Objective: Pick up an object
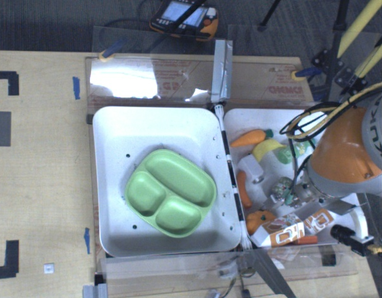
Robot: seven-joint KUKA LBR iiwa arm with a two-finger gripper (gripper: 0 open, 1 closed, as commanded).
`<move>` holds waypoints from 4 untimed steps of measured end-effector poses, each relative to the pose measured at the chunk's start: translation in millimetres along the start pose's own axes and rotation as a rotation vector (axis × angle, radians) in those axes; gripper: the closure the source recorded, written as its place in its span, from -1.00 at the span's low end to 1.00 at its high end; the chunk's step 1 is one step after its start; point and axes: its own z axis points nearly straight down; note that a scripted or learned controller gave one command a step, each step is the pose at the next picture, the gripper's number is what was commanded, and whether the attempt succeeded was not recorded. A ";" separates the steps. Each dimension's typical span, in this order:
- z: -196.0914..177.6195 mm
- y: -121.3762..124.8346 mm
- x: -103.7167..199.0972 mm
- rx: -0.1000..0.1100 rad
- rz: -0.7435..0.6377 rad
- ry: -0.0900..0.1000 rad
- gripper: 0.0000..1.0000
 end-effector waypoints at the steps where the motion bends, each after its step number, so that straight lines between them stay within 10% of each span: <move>1: 11.8 -11.6 -52.1 -0.001 0.166 0.001 -1.00; 2: 1.3 -10.6 -53.1 -0.006 0.168 -0.003 1.00; 3: -85.5 58.3 41.8 0.004 0.062 0.003 1.00; 4: -126.0 10.6 37.1 0.006 -0.029 0.004 1.00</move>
